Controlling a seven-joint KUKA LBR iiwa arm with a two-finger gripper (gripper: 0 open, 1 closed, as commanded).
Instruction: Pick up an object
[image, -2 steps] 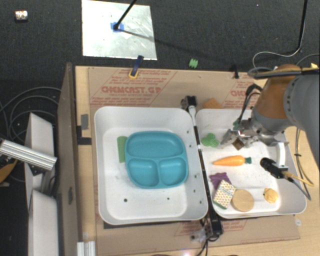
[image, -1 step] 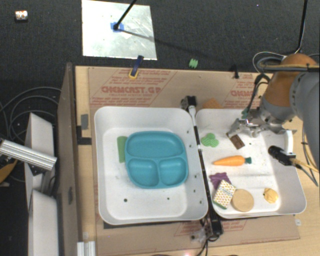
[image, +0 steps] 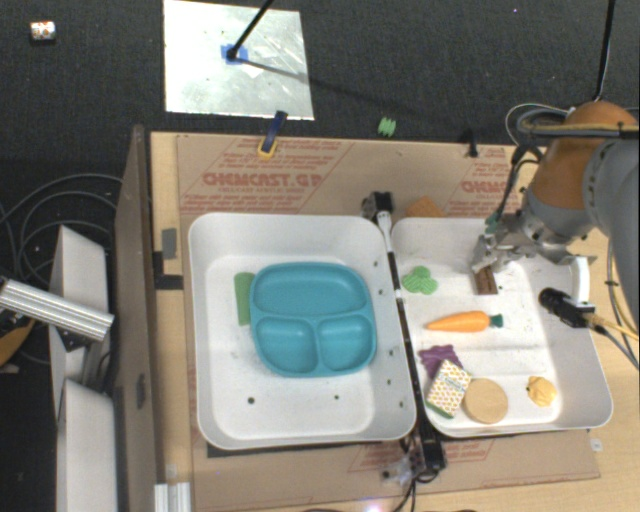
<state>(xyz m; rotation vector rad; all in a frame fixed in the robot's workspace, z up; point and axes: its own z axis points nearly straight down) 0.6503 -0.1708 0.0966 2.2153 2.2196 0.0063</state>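
Note:
My gripper (image: 492, 256) hangs over the back of the right bin (image: 580, 400), reaching in from the right. A small brown block (image: 485, 282) lies right under its tip, touching or nearly touching it. An orange carrot (image: 460, 322) with a green top lies in the middle of that bin. A green leafy piece (image: 418, 282) sits near the bin's left wall. At the front lie a purple piece (image: 437, 356), a patterned packet (image: 449, 388), a round tan disc (image: 486, 401) and a small yellow piece (image: 541, 391).
The left bin (image: 215, 300) bears a blue sectioned plate (image: 312, 318) with a flat green piece (image: 243, 298) at its left edge. A divider (image: 398, 300) runs between the bins. An orange scrap (image: 425, 208) lies on the cardboard behind the right bin.

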